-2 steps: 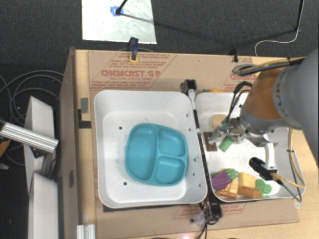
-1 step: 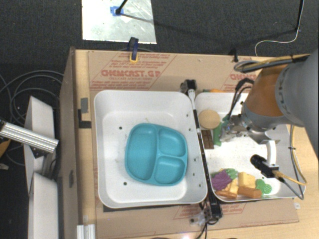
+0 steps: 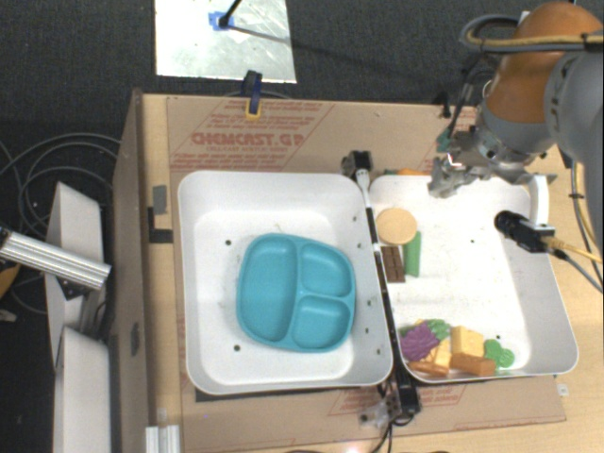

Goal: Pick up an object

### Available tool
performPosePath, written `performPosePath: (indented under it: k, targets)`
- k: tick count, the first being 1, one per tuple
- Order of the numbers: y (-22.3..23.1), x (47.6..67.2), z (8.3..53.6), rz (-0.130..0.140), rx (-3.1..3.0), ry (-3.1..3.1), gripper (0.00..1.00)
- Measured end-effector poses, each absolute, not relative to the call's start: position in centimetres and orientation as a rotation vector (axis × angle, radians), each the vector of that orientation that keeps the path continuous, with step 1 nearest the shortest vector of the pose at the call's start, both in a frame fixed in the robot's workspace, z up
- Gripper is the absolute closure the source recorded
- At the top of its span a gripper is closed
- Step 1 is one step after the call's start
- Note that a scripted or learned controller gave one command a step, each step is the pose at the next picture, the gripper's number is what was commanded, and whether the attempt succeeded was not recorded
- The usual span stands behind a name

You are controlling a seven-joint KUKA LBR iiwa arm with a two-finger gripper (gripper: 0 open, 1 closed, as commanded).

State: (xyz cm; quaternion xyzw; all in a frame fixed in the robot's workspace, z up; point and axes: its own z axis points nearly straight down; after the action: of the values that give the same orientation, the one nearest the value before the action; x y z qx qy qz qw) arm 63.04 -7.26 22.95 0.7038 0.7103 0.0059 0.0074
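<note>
The right bin (image 3: 557, 343) has all the candidate objects: a tan round disc (image 3: 396, 224) sits near its left wall, with a green stick (image 3: 412, 254) and a brown bar (image 3: 394, 263) lying just below it, side by side. Down in the near corner there's a little pile, purple grapes (image 3: 427, 333), a yellow-orange block (image 3: 466, 343) and a green piece (image 3: 501, 354) all bunched together. The gripper (image 3: 445, 182) hangs over the bin's far edge, well apart from all of that, and honestly can't tell how its jaws stand from this angle. The left bin (image 3: 203, 253) holds a blue divided plate (image 3: 295, 292). Both bins sit on a cardboard sheet (image 3: 245, 135).
</note>
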Motion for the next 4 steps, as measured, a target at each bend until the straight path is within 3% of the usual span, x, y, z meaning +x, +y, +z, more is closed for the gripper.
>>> performPosePath:
  k: [2, 3, 4]
  targets:
    - [-3.9, 67.0, 18.5, 0.004, 2.212, 2.225, 1.00]
    - [11.9, 66.9, 21.1, 0.012, 2.202, 2.241, 1.00]
    - [14.2, 66.9, 20.3, 0.004, 2.213, 2.228, 1.00]
